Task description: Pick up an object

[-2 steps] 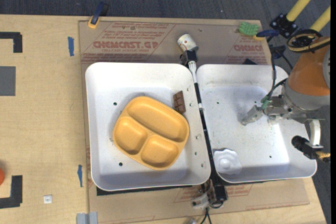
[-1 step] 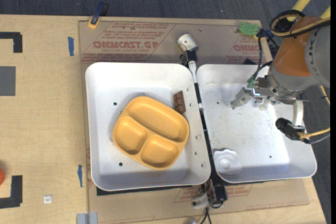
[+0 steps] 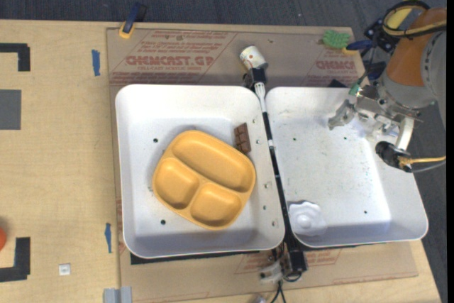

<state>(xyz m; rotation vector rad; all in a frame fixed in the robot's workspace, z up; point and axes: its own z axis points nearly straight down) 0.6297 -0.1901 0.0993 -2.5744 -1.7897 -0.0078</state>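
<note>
Your gripper [image 3: 345, 112] hovers over the right white bin's [image 3: 397, 220] far right corner; whether it is parted or closed you cannot tell. The yellow three-compartment plastic tray [image 3: 204, 178] fills the left white bin's [image 3: 135, 152] middle, a small brown block [image 3: 242, 138] touching its far edge. The tray's broad, smooth shape may defeat a pinch and slip.

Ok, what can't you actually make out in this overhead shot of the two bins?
- Gripper, camera view: fingers too small and blurred to read their state.
- Brown block: the yellow tray may cover its lower end; too small to identify.
- White object in the right bin: blends into the white floor, shape unclear.
</note>
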